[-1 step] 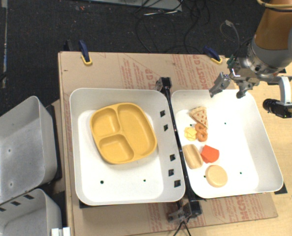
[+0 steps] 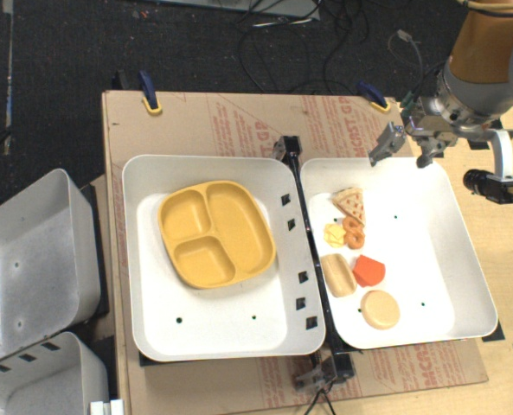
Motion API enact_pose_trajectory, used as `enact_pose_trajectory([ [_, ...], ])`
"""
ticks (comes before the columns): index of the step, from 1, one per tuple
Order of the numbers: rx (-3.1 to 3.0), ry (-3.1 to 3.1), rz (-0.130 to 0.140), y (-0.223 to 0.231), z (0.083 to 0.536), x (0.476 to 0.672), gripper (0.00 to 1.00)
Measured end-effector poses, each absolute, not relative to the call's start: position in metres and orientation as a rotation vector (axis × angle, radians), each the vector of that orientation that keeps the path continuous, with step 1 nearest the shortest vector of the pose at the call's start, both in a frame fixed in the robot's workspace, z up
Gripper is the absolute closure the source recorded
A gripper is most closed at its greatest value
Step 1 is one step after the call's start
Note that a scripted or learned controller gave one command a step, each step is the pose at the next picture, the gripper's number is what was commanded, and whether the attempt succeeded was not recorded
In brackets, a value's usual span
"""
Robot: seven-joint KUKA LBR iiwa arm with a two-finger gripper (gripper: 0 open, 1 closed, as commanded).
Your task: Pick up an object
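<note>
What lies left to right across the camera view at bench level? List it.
Yellow divided plate in the left bin → hot dog bun → orange block → gripper above the right bin's far edge.

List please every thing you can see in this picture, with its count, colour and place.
bins: 2, white, side by side on the bench
tray: 1, yellow, three compartments, left bin
wedge: 1, tan, right bin
ring: 1, orange, right bin
yellow piece: 1, beside the ring
bun: 1, tan, right bin
red piece: 1, beside the bun
disc: 1, beige, right bin
clamps: 2, blue-yellow, board's far edge
gripper: 1, grey, open, above right bin's far edge
</note>
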State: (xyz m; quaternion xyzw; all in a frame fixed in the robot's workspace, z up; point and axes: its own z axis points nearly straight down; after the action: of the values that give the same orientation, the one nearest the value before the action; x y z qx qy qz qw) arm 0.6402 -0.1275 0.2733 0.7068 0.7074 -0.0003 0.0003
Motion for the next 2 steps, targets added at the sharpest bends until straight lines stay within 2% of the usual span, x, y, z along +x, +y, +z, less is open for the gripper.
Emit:
enact_pose_trajectory([
  [2, 2.219, 2.227, -0.003, -0.122, 0.170, 0.652, 0.00],
])
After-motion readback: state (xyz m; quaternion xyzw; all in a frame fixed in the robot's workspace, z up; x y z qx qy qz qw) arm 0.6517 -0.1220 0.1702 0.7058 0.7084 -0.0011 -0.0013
